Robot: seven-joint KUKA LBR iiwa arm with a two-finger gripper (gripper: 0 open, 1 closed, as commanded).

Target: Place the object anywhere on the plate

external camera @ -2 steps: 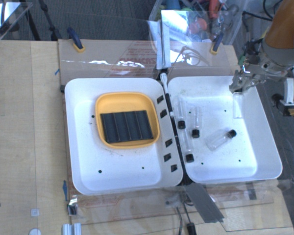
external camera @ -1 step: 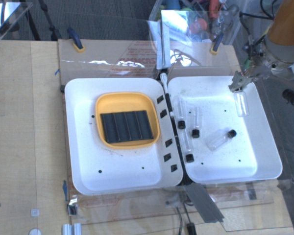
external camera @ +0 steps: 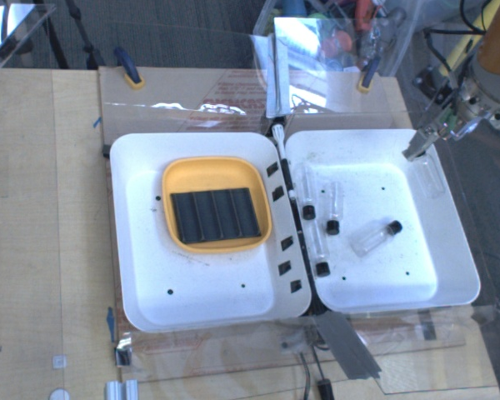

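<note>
The gripper point(external camera: 418, 147) hung over the right bin's point(external camera: 450, 282) far right corner, whether open or shut I could not tell, perhaps because the clear vials point(external camera: 375, 236) lay mid-bin, unlifted, well apart from the yellow plate point(external camera: 177, 177) in the left bin point(external camera: 142, 290).

Left of the gripper point(external camera: 418, 147), both bins point(external camera: 142, 248) look like smooth, faintly glossy white plastic. The farther one holds a matt yellow plate point(external camera: 177, 177) bearing a dark ribbed slab point(external camera: 215, 215), possibly rubber. Nearer lie clear vials point(external camera: 373, 237), glassy or plastic, black-capped. The bench point(external camera: 33, 223) is pale matt wood.
</note>
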